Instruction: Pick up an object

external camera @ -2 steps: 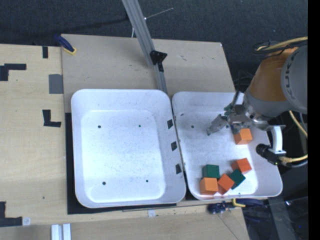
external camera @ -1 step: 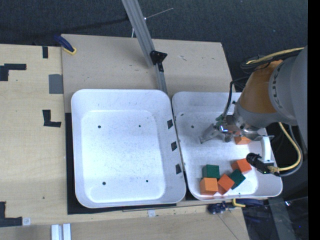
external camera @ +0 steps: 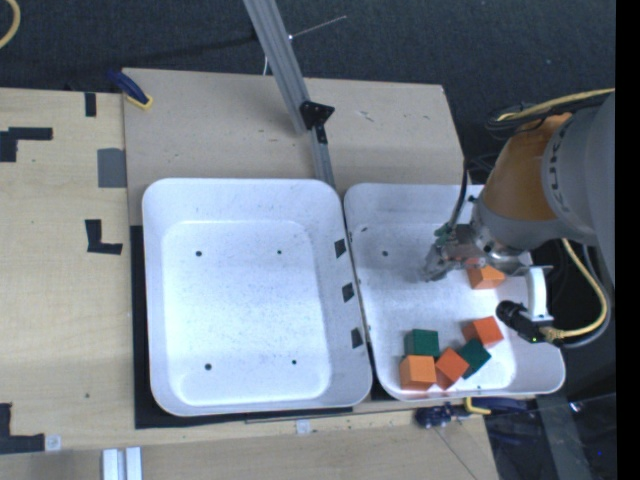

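My gripper (external camera: pixel 440 260) hangs low over the upper middle of the right bin (external camera: pixel 385 298), reaching in from the right under the orange wrist band. An orange block (external camera: pixel 487 277) lies just right of the fingers, partly under the wrist. Nothing shows between the fingertips. Toward the bin's near end lie a dark green block (external camera: pixel 422 342), an orange block (external camera: pixel 417 371), a red-orange block (external camera: pixel 451 365), another green block (external camera: pixel 474 358) and one more orange block (external camera: pixel 483 330).
The left bin (external camera: pixel 240 298) sits beside the right one, their rims touching at the centre. A grey metal pole (external camera: pixel 285 53) slants down from the top to the bins' far edge. Cables and a black fitting (external camera: pixel 520 320) hang off the arm at the right.
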You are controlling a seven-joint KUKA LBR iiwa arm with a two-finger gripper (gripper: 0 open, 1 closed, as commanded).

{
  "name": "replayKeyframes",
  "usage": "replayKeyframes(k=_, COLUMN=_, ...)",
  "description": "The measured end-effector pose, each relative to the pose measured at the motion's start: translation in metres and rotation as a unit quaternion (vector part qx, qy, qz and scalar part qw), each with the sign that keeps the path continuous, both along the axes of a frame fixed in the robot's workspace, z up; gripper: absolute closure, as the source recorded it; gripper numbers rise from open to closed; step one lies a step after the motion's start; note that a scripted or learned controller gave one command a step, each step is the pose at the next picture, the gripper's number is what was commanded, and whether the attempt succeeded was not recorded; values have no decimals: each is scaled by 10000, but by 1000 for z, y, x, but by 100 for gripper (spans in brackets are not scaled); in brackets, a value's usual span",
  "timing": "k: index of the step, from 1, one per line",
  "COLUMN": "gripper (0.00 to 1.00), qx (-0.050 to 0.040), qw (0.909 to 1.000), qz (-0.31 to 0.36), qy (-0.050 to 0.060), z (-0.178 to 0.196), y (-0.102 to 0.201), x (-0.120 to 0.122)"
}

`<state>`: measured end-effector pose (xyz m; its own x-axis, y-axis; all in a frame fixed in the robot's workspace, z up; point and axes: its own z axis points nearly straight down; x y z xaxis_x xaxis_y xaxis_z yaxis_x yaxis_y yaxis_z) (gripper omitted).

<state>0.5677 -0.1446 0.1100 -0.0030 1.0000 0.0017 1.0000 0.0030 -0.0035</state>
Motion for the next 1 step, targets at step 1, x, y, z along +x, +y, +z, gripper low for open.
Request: replayKeyframes(k=1, gripper=100, qx=-11, qw=10000, qz=-4, qy=-42, z=62, y=5, x=1)
